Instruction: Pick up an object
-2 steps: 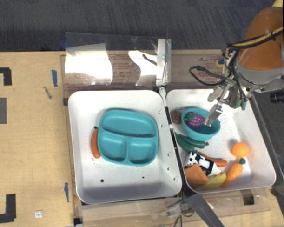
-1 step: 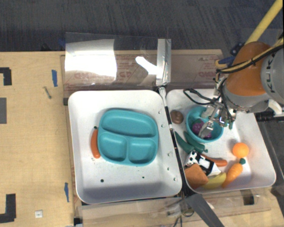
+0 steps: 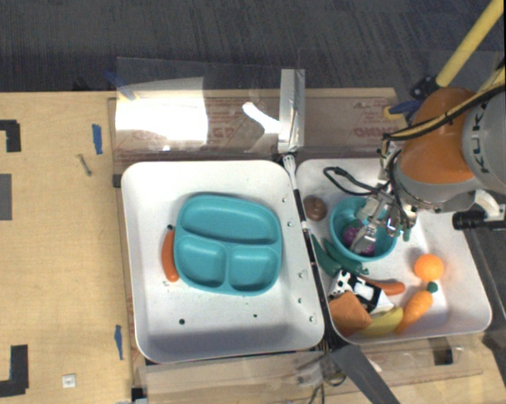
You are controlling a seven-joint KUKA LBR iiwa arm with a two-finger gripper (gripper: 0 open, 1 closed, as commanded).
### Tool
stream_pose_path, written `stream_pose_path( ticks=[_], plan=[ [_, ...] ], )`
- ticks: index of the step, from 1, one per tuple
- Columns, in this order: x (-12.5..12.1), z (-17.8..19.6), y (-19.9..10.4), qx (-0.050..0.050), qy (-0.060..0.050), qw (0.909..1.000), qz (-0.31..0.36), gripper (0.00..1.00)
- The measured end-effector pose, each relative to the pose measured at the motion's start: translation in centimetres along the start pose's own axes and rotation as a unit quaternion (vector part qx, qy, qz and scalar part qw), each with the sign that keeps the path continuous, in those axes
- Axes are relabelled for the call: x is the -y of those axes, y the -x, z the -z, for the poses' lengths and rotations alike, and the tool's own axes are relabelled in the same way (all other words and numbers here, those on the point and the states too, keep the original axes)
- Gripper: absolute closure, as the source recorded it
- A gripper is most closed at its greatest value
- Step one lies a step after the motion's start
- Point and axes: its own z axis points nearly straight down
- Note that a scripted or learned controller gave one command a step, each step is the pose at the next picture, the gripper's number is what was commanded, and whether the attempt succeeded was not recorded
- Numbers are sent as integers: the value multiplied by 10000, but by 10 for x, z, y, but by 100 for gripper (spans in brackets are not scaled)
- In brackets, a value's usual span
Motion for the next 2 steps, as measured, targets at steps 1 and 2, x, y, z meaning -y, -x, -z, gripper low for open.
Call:
stream_pose_path(
  ticks=[1,2],
  plan=[
    [16,1,-43,5,2,9996,-297,0],
    [13,13,-40,43,21,9996,-285,100]
  ],
)
